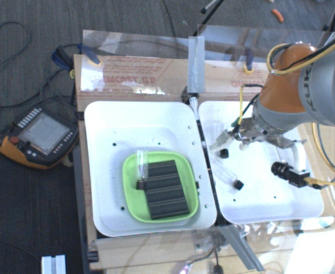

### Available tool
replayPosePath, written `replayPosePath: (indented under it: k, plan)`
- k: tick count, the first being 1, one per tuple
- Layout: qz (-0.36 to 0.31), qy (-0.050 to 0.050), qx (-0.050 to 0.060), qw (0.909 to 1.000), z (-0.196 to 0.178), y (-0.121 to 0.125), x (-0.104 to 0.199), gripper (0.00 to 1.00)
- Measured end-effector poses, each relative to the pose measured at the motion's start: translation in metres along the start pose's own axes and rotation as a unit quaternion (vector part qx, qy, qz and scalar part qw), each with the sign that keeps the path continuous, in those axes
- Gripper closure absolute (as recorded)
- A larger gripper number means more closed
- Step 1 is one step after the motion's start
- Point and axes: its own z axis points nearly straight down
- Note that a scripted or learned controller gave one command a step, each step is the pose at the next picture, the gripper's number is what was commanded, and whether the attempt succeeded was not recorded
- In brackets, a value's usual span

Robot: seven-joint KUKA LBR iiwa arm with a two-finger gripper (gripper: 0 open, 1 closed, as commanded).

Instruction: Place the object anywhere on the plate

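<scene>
A green plate (130, 201) lies in the left bin (104, 153). On it rest a black ribbed block (165, 190) and, along the block's left side, a clear tube with a black cap (141, 169). My gripper (229, 142) hangs low over the upper left part of the right bin (270, 207). A small black piece (224, 152) sits just under the gripper's tip; whether it is held is unclear. Below it, on the bin floor, lies a second small clear tube with a black cap (235, 182), apart from the gripper.
A metal divider (204, 153) runs between the two bins. A cardboard sheet (138, 79) lies behind them. A teach pendant (39, 137) rests on the floor to the left, with cables around it.
</scene>
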Motion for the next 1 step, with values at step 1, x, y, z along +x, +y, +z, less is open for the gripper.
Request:
replayPosePath:
  k: [1]
  plan:
    - [0.033, 0.0, -0.001, 0.9995, -0.0153, 0.0044, -0.0486, 0.0]
